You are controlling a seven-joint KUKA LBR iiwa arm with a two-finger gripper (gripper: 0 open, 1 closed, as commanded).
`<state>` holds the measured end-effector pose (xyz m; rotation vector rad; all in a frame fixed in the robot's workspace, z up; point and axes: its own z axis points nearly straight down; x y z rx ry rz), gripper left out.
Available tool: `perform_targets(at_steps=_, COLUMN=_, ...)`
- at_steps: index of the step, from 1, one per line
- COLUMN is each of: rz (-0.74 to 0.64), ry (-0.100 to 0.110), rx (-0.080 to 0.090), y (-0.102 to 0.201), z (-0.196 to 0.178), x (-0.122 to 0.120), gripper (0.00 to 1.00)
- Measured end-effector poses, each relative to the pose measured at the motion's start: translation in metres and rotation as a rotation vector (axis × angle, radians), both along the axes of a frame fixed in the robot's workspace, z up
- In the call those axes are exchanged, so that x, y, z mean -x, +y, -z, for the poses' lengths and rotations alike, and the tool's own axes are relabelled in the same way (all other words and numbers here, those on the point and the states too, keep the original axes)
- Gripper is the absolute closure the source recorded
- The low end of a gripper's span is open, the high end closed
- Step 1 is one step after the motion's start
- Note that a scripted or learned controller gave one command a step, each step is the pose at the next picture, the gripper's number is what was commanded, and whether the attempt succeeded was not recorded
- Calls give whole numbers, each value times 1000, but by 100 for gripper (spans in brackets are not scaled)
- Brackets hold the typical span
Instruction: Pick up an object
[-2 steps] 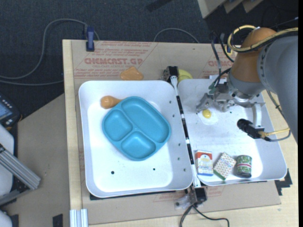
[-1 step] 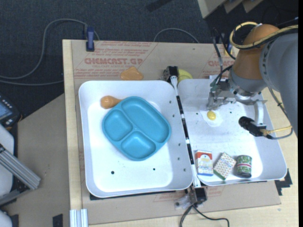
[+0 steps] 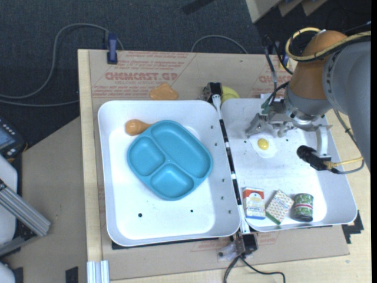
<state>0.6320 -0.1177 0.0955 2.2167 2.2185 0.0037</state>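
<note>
The arm [image 3: 330,69] comes in from the right and reaches down over the right bin [image 3: 330,211], near its far side. The gripper [image 3: 272,124] hangs low above the bin floor. Its fingers [image 3: 257,125] are spread rather wide, and there is nothing between them. Just below the gripper lies a fried egg [image 3: 263,145] on the bin floor; the fingers are close to it, but I cannot tell if they touch it.

In the near part of the same bin three things lie in a row: a small carton [image 3: 254,203], a packet [image 3: 279,206] and a green can [image 3: 303,207]. They are well apart from the gripper.

The left bin [image 3: 118,217] holds a blue tray [image 3: 169,158] with three compartments, lying flat in the middle. An orange drumstick [image 3: 136,126] lies just beside the far left corner of the tray.

Behind the bins, on the board [image 3: 147,75], there is an orange piece [image 3: 164,91] and a yellow thing [image 3: 228,93].
</note>
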Motion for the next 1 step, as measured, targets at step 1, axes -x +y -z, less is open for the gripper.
perform_targets(at_steps=1, rz=1, ry=9, rx=-3, y=10, z=11, x=13, gripper=0)
